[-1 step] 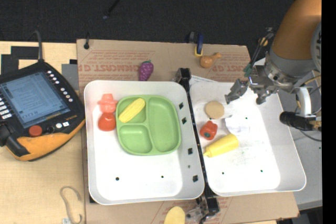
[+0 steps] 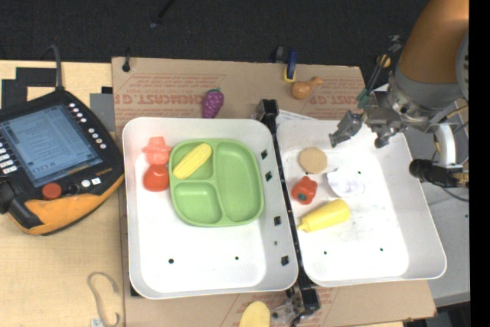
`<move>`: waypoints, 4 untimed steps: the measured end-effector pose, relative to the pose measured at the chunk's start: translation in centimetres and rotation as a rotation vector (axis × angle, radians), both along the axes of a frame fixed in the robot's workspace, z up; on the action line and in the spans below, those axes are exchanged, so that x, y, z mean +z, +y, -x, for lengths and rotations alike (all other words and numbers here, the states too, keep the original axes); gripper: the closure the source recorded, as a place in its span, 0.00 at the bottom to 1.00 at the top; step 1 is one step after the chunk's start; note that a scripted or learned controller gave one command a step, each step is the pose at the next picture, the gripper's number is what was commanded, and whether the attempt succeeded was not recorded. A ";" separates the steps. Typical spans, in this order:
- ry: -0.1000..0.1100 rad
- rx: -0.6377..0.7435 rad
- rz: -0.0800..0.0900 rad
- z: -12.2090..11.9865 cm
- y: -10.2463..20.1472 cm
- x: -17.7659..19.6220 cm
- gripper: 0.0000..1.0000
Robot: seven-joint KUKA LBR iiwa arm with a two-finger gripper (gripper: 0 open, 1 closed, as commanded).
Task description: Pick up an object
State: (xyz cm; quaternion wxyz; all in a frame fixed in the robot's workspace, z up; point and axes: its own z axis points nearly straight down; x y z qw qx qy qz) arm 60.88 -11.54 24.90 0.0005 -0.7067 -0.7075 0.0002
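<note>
Reaching in from the right, the gripper (image 2: 363, 131) hangs over the right bin's (image 2: 413, 241) far edge, fingers spread, holding nothing. That bin holds a tan disc (image 2: 312, 160), red pepper (image 2: 304, 190) and yellow bottle (image 2: 325, 216); the left bin (image 2: 199, 264) holds a green tray (image 2: 222, 191) with corn (image 2: 191, 160).

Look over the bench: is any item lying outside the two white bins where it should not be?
Yes. A purple grape bunch and an orange gourd-like toy lie on the cardboard behind the bins, and a yellow lemon-like toy sits at the front edge below them. The other toys are inside the bins, so these three look stray.
</note>
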 end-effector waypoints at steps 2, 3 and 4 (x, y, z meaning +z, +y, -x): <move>0.005 0.000 -0.001 0.1 -0.9 -10.0 0.00; 0.005 -0.001 -0.001 0.3 -1.7 -15.2 0.00; 0.000 -0.003 0.001 0.2 -1.6 -16.0 0.00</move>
